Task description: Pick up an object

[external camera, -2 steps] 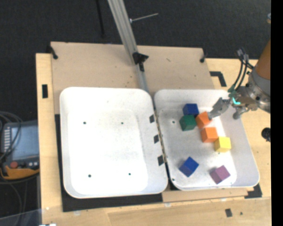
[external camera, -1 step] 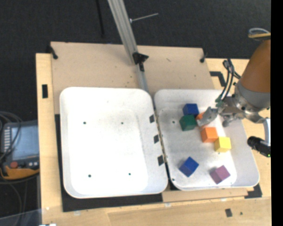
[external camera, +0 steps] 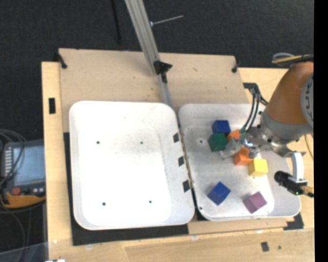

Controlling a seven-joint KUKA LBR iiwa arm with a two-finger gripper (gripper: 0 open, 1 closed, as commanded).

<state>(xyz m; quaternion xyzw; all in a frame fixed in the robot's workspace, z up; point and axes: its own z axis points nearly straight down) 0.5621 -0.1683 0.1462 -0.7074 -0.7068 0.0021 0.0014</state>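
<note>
While its opening cannot be told, the hand (external camera: 236, 147) hovers among the green cube (external camera: 217, 142) and orange blocks (external camera: 241, 157).

Grey arm (external camera: 287, 121) with orange band, black cables along its side.

A handheld control pendant (external camera: 23, 171) with cables lies off the bench's left edge; a metal rail (external camera: 146, 42) crosses its far edge

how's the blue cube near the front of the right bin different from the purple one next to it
The blue cube is a saturated blue; the purple cube is a muted violet. The blue cube sits nearer the divider between the bins; the purple cube lies closer to the right bin's outer corner. Both look like similar small blocks, lying apart from the gripper.
</note>
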